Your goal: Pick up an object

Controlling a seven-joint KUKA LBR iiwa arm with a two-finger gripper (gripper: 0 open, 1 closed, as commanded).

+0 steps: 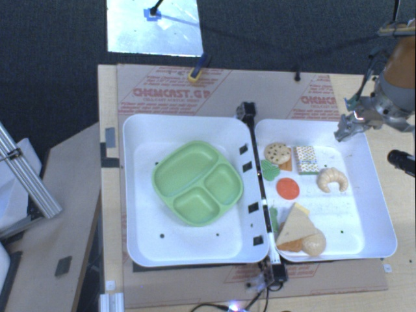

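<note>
From your overhead camera, you have two white bins side by side on the bench: the left bin (140,174) carries a green three-part plate (197,182), tilted a little in the middle of it, and the right bin (374,194) carries the food pieces. The arm (398,77) comes in from the right edge, and its gripper (346,127) hangs over the right bin's upper right corner, at about 1 o'clock from the bin's middle. You cannot tell how far the gripper is spread, and nothing shows in its grasp. The nearest piece to it is the croissant (333,179), lying at about 6 o'clock from the gripper and apart from it. The wafer (305,159) sits at about 8 o'clock from the gripper, with the cookie (277,153) just beside it on the left. Under the cookie a small green piece (269,170) lies against the divider. The red disc (288,188) lies below these, near the bin's middle. The sandwich wedge (298,225) and a pale round roll (315,243) touching it lie at the bin's 7 o'clock, well apart from the gripper.
</note>
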